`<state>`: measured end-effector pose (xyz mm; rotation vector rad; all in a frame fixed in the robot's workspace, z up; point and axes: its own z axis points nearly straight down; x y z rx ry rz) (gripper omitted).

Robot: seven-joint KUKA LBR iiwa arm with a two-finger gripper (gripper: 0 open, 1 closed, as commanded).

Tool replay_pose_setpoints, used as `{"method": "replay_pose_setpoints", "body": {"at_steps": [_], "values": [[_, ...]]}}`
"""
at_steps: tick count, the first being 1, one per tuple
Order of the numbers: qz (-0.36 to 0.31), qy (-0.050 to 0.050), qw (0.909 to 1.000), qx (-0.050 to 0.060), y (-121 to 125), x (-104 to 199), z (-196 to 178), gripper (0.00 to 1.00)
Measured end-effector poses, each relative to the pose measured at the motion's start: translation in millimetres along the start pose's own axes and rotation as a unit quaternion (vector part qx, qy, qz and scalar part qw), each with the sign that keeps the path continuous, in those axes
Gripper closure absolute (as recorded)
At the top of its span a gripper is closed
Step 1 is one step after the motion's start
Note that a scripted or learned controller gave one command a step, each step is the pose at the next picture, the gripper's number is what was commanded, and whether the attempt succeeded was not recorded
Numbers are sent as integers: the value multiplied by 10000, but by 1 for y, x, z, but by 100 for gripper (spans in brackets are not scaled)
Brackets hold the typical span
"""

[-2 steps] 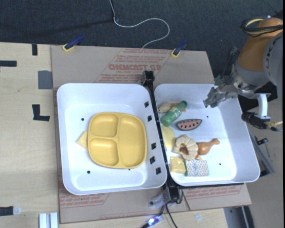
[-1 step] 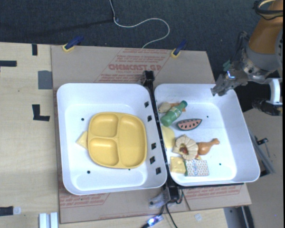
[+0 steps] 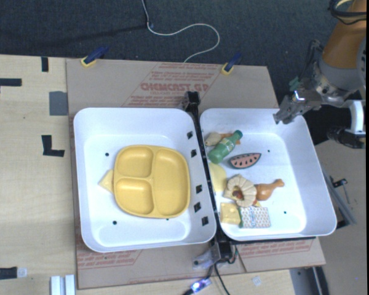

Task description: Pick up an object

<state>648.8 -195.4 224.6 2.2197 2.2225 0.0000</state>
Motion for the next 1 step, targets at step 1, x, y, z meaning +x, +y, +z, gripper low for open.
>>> {"method": "replay_pose_setpoints", "body": {"at_steps": [1], "values": [[-15,8,10000,9,-33,44,-10,100]]}}
